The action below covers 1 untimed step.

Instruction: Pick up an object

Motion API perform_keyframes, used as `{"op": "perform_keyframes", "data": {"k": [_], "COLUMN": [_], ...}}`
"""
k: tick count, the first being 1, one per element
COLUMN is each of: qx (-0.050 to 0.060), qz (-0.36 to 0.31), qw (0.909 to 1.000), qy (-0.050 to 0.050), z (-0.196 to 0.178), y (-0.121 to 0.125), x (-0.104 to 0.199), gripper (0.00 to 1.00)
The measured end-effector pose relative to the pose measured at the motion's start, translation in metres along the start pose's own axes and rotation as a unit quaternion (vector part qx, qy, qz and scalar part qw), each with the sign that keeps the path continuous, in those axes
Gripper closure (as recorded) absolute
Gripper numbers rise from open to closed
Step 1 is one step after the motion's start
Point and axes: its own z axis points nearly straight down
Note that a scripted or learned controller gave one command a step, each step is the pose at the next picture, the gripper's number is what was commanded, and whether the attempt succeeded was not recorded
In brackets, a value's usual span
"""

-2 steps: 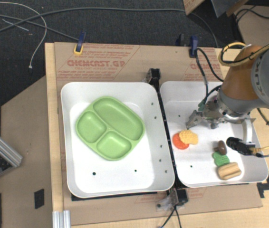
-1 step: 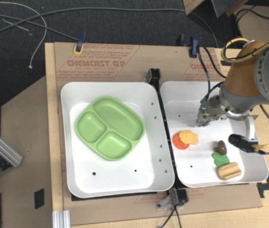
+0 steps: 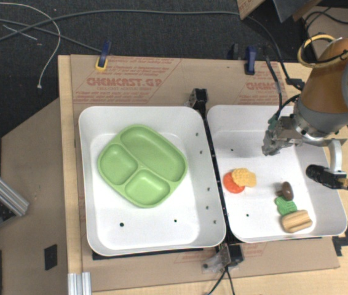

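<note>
Fig. — Overhead slanted view of two shallow white bins side by side on the cardboard-covered tabletop (image 3: pixel 143 82).

Look first to the left bin (image 3: pixel 94 183), centre-left of the frame: it holds a single green divided plate (image 3: pixel 142 165), lying flat and turned at an angle, with its three compartments bare. It sits toward the upper middle of the bin, apart from every wall.

The right bin (image 3: pixel 321 223) carries the likely pick candidates, all gathered in its lower half. An orange-and-yellow toy food piece (image 3: pixel 239 180) lies near the bin's left wall. Toward the lower right you will find a small dark brown piece (image 3: pixel 285 191), a green piece (image 3: pixel 286 205) just below it, and a tan cylinder (image 3: pixel 296 220) touching or nearly touching the green one — too close to separate by eye.

The arm (image 3: pixel 331 97) enters from the right edge, and its gripper (image 3: pixel 273 141) is poised over the bare upper part of the right bin, well apart from all four pieces. You cannot tell from this angle whether the fingers are spread or closed; nothing is seen between them.

Judgement: the pick is not yet made. The isolated orange-and-yellow piece looks the cleaner target, since the clustered three leave little room for fingers to straddle one alone.
</note>
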Motion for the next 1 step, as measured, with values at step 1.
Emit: {"op": "perform_keyframes", "data": {"k": [1], "qx": [-0.001], "qz": [-0.001], "qw": [1.0], "qy": [0.0], "z": [-0.0648], "y": [-0.0001], "x": [0.0007], "gripper": [1.0]}}
